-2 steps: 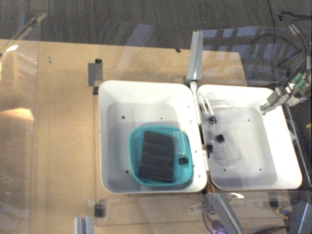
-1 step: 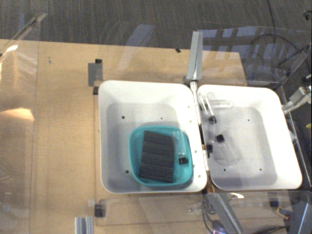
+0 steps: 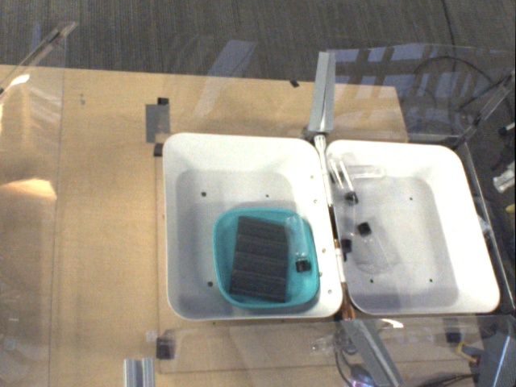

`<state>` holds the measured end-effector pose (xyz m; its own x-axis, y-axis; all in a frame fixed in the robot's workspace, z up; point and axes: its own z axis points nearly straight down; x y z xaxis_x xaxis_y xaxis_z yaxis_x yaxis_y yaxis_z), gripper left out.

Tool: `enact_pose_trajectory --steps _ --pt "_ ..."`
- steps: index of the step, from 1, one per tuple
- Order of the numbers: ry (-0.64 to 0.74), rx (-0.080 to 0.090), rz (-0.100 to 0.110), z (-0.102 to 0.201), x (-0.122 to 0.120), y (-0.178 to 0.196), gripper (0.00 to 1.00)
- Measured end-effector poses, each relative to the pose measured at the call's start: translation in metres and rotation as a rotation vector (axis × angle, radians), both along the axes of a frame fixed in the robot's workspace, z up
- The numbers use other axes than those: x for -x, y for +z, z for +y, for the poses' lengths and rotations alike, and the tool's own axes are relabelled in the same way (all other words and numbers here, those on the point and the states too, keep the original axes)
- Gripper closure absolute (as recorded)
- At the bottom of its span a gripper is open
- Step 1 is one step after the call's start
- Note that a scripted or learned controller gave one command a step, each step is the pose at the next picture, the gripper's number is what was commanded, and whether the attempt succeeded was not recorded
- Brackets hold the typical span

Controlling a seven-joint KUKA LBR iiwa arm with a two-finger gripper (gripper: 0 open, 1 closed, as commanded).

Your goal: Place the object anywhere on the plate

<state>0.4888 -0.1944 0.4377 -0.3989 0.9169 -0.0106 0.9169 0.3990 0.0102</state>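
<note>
A dark ribbed block [image 3: 260, 258] lies on the teal plate [image 3: 226, 276]. The plate sits in the left bin [image 3: 184, 216]. Claw state cannot be determined.

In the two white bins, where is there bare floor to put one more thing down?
The left bin is bare along its far wall and left side. Its near half is crowded: the teal plate holds the dark ribbed block. The right bin is bare on its right half; a small dark piece lies near the divider.

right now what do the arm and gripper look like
Little can be told: a blurred grey shape at the lower right corner may be part of the arm. Band, cables and markings cannot be made out.
</note>
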Motion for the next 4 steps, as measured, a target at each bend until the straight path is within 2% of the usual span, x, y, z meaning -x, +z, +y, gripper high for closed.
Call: enact_pose_trajectory --steps 1,2,3,4 --pt "-0.119 -0.002 0.0 -0.0104 -0.0001 -0.0001 0.0" --pt "0.32 0.004 0.002 -0.0109 -0.0057 0.0004 0.0" --pt "0.344 0.004 0.002 -0.0105 -0.0007 0.0003 0.0" --pt "0.726 0.01 0.004 -0.0113 -0.0003 0.0004 0.0"
